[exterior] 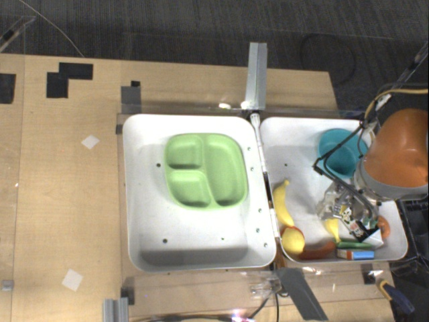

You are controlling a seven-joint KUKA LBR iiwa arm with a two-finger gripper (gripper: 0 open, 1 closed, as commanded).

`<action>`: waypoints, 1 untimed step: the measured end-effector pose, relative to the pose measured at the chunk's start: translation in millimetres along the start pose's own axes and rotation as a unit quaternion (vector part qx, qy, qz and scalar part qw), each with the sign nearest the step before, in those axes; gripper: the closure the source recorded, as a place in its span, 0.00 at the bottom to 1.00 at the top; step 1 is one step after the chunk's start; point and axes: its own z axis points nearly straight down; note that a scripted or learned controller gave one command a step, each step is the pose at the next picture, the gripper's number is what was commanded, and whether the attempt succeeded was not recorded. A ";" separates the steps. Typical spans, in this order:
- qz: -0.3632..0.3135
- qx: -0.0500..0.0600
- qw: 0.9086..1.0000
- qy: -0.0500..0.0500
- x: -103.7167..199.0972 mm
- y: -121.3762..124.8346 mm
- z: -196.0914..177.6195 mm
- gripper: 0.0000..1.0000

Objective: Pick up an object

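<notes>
The right bin [298, 149] holds a banana [281, 203], a round yellow fruit [292, 239], a brown sausage-shaped piece [319, 250], a small yellow piece [332, 229], a teal cup [337, 151] and green and blue bars [355, 252]. My gripper [343, 212] hangs low over the bin's right half, just above the small yellow piece and below the teal cup. The arm's orange band [401, 156] covers the bin's right edge. Cables and the wrist hide what lies directly under the gripper.
The left bin [144, 200] bears a green divided plate [204, 170]. A metal post [257, 76] stands at the back between the bins. An orange-red item [383, 228] lies by the right bin's right wall. Wooden bench surface extends to the left.
</notes>
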 end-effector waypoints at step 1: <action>-0.003 -0.001 1.000 0.012 8.3 51.5 -58.0 1.00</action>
